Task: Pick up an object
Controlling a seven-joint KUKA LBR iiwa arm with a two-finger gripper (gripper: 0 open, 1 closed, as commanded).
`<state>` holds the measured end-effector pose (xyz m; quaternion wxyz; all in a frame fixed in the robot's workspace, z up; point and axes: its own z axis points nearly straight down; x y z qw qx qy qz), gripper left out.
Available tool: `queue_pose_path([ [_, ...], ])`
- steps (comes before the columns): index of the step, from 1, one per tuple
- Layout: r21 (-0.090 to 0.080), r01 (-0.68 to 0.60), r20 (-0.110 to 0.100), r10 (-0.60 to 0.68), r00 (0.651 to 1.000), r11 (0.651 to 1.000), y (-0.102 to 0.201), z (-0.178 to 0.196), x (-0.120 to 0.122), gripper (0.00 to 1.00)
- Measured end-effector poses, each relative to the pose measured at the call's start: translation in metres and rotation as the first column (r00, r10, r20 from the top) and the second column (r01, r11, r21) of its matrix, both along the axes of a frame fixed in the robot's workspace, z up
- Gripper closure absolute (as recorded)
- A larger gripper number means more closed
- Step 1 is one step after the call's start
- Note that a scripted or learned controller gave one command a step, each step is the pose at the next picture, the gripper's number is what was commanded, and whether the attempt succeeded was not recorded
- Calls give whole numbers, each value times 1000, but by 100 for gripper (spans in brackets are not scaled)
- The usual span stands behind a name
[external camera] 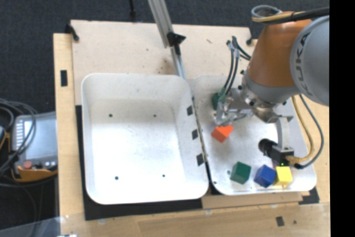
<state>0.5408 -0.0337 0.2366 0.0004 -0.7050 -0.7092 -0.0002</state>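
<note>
Arm cut off at right edge, pincer finger state unclear, right bin partly hidden

End effector above orange block

We've got 1 arm coming in from the right, grey with the orange band sitting just above the wrist. It's bent down steeply, so we mostly see the top of the band and the wrist flange under it. The gripper sticks out to the left of the wrist, low down, with green-tipped cables looping from the arm to it. We honestly can't make out how the gripper is set.
</note>
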Motion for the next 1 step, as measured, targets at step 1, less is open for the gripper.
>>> queue_pose_path([
  [1,2,-2,0,2,1000,1000,52,10,-11,100],
])
